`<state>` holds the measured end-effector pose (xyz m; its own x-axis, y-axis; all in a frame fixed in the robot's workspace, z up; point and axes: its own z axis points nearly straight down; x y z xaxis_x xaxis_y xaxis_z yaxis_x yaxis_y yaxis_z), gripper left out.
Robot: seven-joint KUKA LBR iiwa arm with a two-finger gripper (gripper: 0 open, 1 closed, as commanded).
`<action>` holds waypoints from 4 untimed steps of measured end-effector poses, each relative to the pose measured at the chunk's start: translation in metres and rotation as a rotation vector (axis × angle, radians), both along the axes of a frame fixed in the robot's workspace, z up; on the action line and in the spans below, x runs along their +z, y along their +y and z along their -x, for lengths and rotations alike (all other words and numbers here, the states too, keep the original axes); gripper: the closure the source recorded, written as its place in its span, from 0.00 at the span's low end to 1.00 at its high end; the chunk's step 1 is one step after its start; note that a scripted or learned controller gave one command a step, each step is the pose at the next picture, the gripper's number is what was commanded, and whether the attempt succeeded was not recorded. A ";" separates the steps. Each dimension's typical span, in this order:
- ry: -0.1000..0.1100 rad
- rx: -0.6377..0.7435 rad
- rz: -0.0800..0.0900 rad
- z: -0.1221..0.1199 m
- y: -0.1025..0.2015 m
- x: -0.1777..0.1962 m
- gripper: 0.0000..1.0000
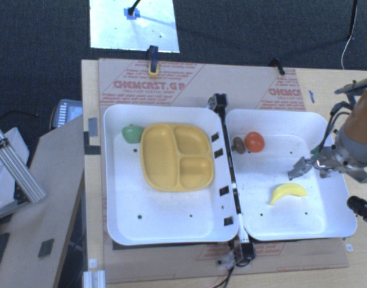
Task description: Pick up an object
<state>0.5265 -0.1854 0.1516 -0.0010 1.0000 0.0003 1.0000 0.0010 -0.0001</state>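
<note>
While the banana (288,191) lies on the floor of the right bin (273,230), the pincer (298,168) hangs just above and to the right of it, not touching; whether it is released or clenched I cannot tell. Up-left of the banana sit an orange-red ball (254,141) and a small brown object (238,144), side by side. Further left of the banana, the left bin (171,227) carries a yellow divided plate (176,156) and a green fruit (132,133) touching its left edge. Both bins rest on the surface (189,80).
</note>
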 end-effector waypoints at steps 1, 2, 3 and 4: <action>-0.008 -0.002 -0.001 0.005 -0.003 -0.053 0.00; -0.001 -0.001 0.000 0.004 -0.003 -0.067 0.00; -0.003 -0.001 0.001 0.004 -0.003 -0.056 1.00; -0.004 0.003 0.002 0.001 -0.003 -0.014 1.00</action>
